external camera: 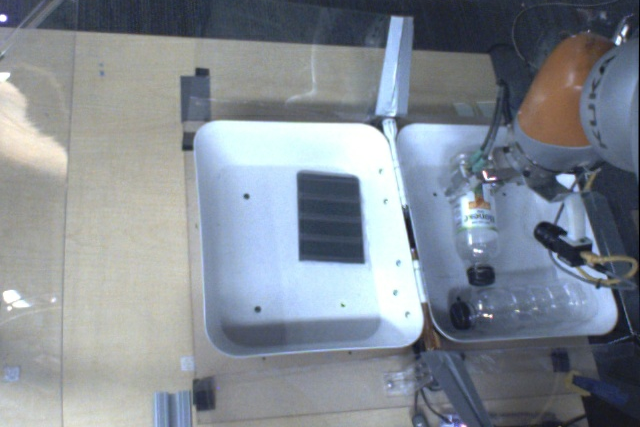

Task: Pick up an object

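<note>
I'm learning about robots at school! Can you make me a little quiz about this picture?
1. True or false: the dark ribbed pad lies in the left bin.
2. How many clear plastic bottles are in the right bin?
3. Which bottle is nearer the gripper: A, the bottle with the orange label, or B, the bottle lying along the bin's near edge?

Key: 1 true; 2 two; 3 A.

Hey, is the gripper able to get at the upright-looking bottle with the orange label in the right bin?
Probably yes. The gripper is right at the bottle, at its upper end, and nothing lies over it; the other bottle lies apart, nearer the bin's front wall.
</note>
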{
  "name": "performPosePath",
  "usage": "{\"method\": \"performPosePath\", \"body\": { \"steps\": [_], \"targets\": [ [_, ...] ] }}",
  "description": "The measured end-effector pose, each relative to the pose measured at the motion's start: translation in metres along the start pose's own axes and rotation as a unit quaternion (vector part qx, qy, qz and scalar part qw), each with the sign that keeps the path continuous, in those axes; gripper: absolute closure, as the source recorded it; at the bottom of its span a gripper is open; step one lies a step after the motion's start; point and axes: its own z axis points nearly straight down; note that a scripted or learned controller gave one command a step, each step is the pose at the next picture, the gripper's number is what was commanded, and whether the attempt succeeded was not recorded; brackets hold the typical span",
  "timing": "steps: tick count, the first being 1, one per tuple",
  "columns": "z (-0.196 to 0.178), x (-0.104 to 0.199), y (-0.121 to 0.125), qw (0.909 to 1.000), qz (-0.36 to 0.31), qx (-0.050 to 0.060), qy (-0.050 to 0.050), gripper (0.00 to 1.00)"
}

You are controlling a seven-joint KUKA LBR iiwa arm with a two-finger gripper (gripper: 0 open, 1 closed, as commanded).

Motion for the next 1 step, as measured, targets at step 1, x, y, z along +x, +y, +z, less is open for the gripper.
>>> {"method": "performPosePath", "body": {
  "steps": [1],
  "targets": [
    [-0.0699,0.0676,0.0723,0.9997,-0.007,0.021,0.008,1.00]
  ]
}}
